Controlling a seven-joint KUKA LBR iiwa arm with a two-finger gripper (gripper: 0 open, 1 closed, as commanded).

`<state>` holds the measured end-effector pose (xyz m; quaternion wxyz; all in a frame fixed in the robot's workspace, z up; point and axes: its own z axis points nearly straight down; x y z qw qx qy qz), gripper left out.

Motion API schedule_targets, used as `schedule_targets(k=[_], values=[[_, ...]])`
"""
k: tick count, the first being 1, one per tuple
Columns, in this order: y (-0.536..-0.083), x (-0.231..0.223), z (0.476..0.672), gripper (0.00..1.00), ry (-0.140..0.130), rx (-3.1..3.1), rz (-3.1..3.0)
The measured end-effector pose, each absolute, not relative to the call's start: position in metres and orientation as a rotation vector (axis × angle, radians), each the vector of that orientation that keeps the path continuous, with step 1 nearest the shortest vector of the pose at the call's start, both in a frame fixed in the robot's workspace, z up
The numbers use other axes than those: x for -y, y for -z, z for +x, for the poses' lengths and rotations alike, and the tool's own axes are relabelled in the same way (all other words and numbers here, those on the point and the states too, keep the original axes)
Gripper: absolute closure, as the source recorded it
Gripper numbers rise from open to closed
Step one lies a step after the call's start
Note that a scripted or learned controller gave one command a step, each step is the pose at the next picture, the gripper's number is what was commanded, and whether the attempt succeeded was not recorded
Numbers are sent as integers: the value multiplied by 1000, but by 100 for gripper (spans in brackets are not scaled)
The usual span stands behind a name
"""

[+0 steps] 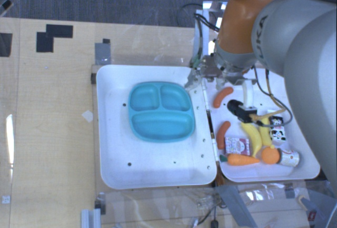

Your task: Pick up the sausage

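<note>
Two reddish-orange sausages lie in the right bin (310,169). One sausage (222,96) sits near the bin's back left, tilted. The other sausage (223,134) lies further forward along the left wall. My gripper (202,75) hangs below the orange wrist band, over the divide between the two bins at their back edge. It is a little left of and behind the upper sausage, and nothing shows held in it.
A blue divided plate (160,111) lies in the left bin (113,169). The right bin also holds a banana (253,135), a carrot (242,159), an orange (270,155), a pink box (236,144), a small carton (277,132) and a can (288,157).
</note>
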<state>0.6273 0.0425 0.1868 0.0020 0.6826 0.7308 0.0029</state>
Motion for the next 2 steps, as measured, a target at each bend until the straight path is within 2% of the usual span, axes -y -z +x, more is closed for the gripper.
schedule_targets(k=[1,2], values=[[-185,-4,620,0,-5,-2255,2182],[-265,3,650,0,-9,-2280,2152]])
